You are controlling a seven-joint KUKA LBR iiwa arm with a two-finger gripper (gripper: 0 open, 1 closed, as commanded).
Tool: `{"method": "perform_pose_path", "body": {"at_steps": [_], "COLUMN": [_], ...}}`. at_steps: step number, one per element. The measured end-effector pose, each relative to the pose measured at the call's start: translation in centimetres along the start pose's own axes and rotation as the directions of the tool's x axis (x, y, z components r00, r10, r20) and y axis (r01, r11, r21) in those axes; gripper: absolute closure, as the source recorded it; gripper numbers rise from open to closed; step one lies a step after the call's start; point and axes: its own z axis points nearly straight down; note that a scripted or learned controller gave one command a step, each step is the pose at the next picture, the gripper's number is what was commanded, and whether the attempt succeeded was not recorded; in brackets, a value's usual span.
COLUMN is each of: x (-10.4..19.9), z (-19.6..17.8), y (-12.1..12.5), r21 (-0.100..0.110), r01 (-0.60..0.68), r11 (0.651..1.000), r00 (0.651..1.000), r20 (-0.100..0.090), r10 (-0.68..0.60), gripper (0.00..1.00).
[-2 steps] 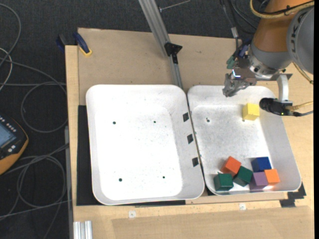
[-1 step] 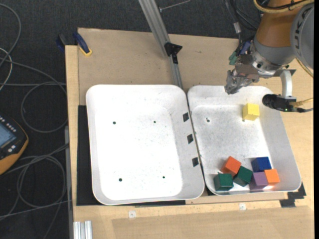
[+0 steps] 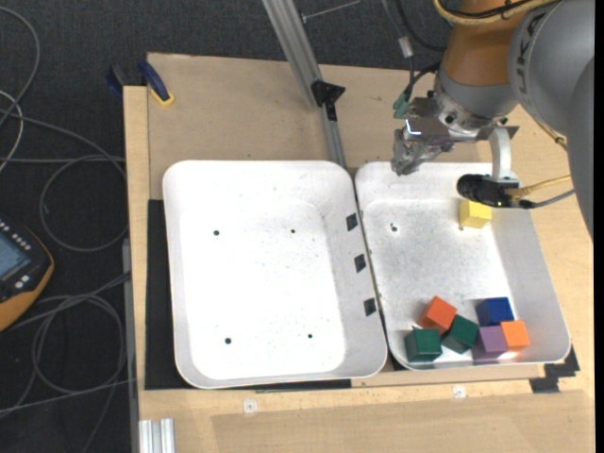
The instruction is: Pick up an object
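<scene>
Whether the gripper [image 3: 408, 161] is apart or together I cannot tell. It hangs over the right bin's [image 3: 538, 281] far edge, arm bent down from the right. Yellow block [image 3: 475, 214] lies nearby inside.

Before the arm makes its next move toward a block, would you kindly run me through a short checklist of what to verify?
1. Blocks available in the right bin: ok; a cluster sits at its near end, with the orange block on the cluster's left edge.
2. Yellow block free-standing: ok, apart from the cluster, near the far wall.
3. Gripper above a block: not ok; it hangs at the bin's far left corner, away from every block.
4. Gripper carrying anything: cannot tell.
5. Cluster spacing for a clean grasp: not ok; green block and purple block are packed against neighbours.
</scene>
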Motion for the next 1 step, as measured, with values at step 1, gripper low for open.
{"method": "perform_pose_path", "body": {"at_steps": [1], "x": [5.17], "z": [0.36], "y": [-0.05], "r21": [0.004], "r01": [0.0], "r11": [1.0], "r00": [1.0], "r20": [-0.001], "r10": [0.0], "gripper": [1.0]}}
